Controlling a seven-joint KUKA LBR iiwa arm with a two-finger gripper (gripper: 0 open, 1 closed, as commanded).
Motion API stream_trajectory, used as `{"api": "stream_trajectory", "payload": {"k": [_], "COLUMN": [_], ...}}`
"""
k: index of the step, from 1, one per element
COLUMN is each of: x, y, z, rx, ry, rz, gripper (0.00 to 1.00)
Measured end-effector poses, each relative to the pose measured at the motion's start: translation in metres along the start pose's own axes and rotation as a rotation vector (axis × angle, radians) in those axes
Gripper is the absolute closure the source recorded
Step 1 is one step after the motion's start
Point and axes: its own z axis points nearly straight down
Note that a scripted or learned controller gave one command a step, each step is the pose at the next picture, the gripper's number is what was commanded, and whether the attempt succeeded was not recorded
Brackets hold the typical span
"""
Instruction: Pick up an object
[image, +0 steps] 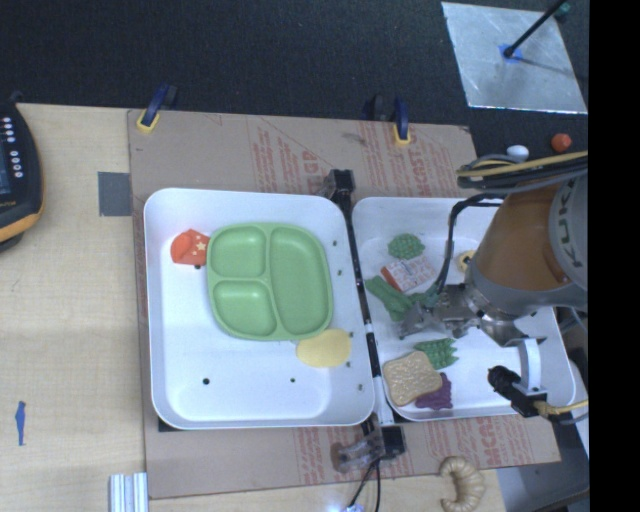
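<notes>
While the arm leans in from the right over the right bin (560, 395), its gripper (425, 312) sits low among the toys, and whether it is open or closed cannot be told from this angle. Nearest to it lies a dark green piece (385, 295), just to its left and running slantwise from upper left to lower right. A red-and-white packet (405, 274) lies just above, a green leafy toy (437, 351) just below. Judging by this, the green piece is the likely target, and any grasp should close across its slanted length
</notes>
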Motion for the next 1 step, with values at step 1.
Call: {"api": "stream_trajectory", "payload": {"k": [1], "x": [0.0053], "y": [-0.0445], "z": [0.0100], "rx": [-0.005], "ry": [0.000], "rz": [0.001], "gripper": [0.00]}}
